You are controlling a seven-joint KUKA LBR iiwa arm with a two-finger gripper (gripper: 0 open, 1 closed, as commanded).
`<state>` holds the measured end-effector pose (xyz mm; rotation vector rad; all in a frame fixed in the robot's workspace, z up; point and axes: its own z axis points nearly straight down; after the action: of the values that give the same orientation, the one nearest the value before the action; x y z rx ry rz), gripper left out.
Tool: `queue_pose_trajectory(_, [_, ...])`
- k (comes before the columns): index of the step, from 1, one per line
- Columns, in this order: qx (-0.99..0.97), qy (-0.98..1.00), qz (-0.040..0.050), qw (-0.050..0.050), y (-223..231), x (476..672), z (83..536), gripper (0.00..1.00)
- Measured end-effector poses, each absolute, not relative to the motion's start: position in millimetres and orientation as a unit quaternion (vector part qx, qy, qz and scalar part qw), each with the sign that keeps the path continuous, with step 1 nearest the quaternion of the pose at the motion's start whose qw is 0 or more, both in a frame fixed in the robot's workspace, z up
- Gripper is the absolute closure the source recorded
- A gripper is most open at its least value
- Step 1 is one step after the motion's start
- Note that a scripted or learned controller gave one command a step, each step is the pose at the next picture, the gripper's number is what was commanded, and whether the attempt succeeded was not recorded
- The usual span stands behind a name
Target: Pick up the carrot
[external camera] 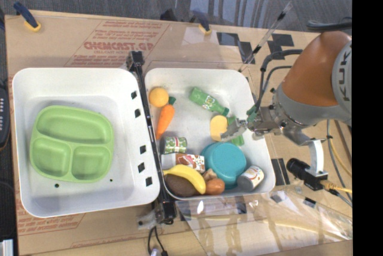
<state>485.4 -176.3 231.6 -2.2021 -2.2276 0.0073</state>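
Claw over the right bin's right wall, carrot well left of it.

The claw (239, 127) hangs by the right bin (197, 76) wall; whether it is spread or closed I cannot tell. Well left of that wall, near the bin's left side, lies the carrot (164, 119): smooth orange, tapered, with a green stem end. Its long axis runs slantwise, stem toward the bin's far side just beside a yellow ball (158, 97), tip toward a small can (175, 144).

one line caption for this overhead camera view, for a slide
KUKA arm's gripper hovers at the right bin's edge, with the carrot lying untouched beside an orange ball.
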Motion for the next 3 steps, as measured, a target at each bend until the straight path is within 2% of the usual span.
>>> queue_pose_trajectory(1, [-0.68, -0.734, 0.0046, 0.006, -121, 537.1, 145, 0.0])
queue_pose_trajectory(2, [-0.741, -0.671, 0.0036, 0.002, -102, 574.8, 90, 0.0])
queue_pose_trajectory(3, [-0.739, -0.674, 0.0056, 0.005, -101, 574.5, 100, 1.0])
